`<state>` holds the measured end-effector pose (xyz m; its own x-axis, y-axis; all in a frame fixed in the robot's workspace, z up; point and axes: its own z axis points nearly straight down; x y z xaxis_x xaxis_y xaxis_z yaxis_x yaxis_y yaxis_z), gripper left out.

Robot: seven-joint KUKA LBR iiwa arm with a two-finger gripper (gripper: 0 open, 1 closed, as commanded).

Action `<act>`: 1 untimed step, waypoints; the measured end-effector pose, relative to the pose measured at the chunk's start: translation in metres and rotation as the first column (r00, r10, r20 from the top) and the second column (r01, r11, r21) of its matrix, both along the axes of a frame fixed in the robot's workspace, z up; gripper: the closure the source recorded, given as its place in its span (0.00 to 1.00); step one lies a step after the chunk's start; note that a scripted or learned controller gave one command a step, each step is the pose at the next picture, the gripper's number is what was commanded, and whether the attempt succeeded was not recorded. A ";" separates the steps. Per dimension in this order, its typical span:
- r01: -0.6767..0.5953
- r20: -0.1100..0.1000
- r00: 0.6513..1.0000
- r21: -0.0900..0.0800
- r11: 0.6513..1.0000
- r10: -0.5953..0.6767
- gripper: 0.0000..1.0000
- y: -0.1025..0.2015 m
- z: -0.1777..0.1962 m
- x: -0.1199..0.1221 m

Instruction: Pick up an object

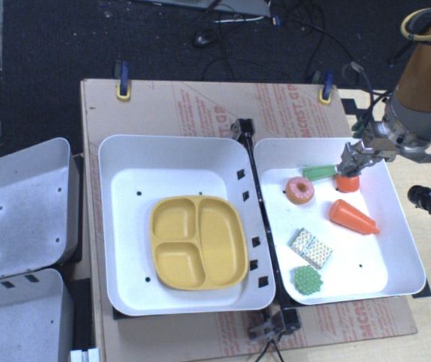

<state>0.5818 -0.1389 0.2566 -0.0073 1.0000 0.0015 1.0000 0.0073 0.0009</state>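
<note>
The right bin (pixel 396 274) holds a pink donut (pixel 300 191), a green stick-shaped piece (pixel 319 173), a small orange-red object (pixel 348 183), an orange carrot-like cone (pixel 352 217), a patterned white-and-green packet (pixel 311 248) and a green bumpy ball (pixel 307 280). My gripper (pixel 352 163) hangs over the bin's far right part, right above the small orange-red object and next to the green piece's right end. That object sits just under the fingertips; whether it is gripped cannot be made out.
The left bin (pixel 121 225) holds a yellow divided plate (pixel 198 242). A black divider (pixel 257 202) runs between the bins. Two clamps (pixel 124 89) pin the cardboard at the back. A spare white tray (pixel 19 202) lies at the far left.
</note>
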 end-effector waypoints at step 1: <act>0.000 -0.003 1.000 0.000 1.000 0.000 1.00 0.051 -0.007 -0.002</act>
